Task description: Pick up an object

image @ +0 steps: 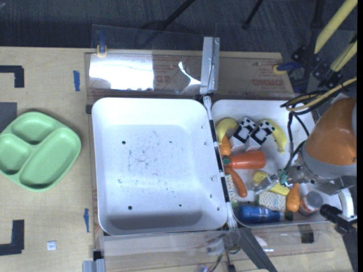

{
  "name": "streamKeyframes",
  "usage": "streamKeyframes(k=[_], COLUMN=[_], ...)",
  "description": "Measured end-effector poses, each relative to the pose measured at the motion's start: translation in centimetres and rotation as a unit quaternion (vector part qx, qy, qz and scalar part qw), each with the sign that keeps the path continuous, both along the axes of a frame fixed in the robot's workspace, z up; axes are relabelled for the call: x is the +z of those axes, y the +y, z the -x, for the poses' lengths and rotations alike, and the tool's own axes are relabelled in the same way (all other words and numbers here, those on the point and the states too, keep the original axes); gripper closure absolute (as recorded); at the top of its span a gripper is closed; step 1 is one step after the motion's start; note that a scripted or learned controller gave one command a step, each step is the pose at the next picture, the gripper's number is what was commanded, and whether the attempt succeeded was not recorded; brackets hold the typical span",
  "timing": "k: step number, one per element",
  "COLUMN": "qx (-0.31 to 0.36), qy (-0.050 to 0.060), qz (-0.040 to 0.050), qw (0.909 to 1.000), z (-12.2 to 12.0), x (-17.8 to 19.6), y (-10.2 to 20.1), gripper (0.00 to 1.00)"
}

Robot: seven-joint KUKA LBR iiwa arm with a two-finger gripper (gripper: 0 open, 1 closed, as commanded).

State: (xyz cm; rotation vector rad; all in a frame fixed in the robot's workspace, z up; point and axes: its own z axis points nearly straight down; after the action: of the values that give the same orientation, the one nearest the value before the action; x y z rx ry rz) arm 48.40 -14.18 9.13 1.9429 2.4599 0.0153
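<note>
The grey arm with its orange band (334, 135) is lowered into the right white bin (300, 107), where the candidate objects are crowded: orange plastic carrot (248, 161), blue bottle (258, 213), yellow banana (226, 127). The gripper (285, 178) is poised over the clutter; its state cannot be told.
</note>
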Motion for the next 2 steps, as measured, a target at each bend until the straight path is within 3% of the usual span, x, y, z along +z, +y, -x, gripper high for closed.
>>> streamKeyframes(k=[1, 2], qx=[0.011, 0.011], qy=[0.001, -0.001], qz=[0.0032, 0.0033], qw=[0.9999, 0.9999], z=[-4.1, -4.2], x=[-0.4, 0.7], y=[4.0, 4.0], gripper=[0.0, 1.0])
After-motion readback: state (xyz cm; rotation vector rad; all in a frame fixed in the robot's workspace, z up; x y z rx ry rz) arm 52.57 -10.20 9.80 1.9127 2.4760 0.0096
